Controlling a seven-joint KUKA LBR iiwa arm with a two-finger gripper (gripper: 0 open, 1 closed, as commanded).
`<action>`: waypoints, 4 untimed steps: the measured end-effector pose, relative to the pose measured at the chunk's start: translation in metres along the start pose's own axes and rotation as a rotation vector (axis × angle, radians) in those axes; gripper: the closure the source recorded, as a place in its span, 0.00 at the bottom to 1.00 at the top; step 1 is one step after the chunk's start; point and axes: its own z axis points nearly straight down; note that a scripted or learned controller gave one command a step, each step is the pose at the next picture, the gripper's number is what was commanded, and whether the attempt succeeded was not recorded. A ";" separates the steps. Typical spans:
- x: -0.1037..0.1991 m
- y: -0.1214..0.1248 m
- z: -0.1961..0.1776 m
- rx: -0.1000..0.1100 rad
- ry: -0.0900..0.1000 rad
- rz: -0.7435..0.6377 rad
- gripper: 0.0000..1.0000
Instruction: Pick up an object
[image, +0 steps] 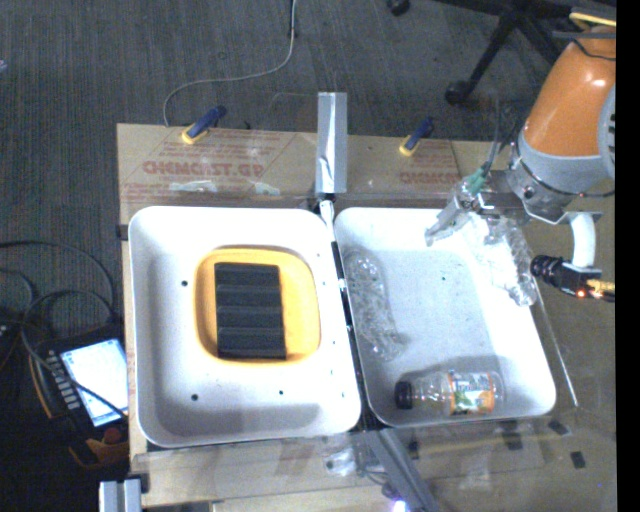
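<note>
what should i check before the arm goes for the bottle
1. Bottle in the right bin: ok, it lies on its side near the front wall.
2. Nothing on top of the bottle: ok, its upper side is uncovered.
3. Tool free of load: ok, nothing shows between the fingers.
4. Tool over the bottle: not ok, it hangs over the bin's far right corner, well away from it.
5. Clear plastic near the path: cannot tell, it lies by the left wall, apart from the bottle, but its edges are hard to make out.
6. Left bin's yellow tray: ok, it sits away from the work.
</note>
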 end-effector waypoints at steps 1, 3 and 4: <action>-0.019 -0.066 0.065 0.000 0.000 -0.106 0.00; -0.045 -0.110 0.090 -0.002 0.001 -0.254 1.00; 0.013 -0.067 -0.028 -0.003 -0.002 -0.064 1.00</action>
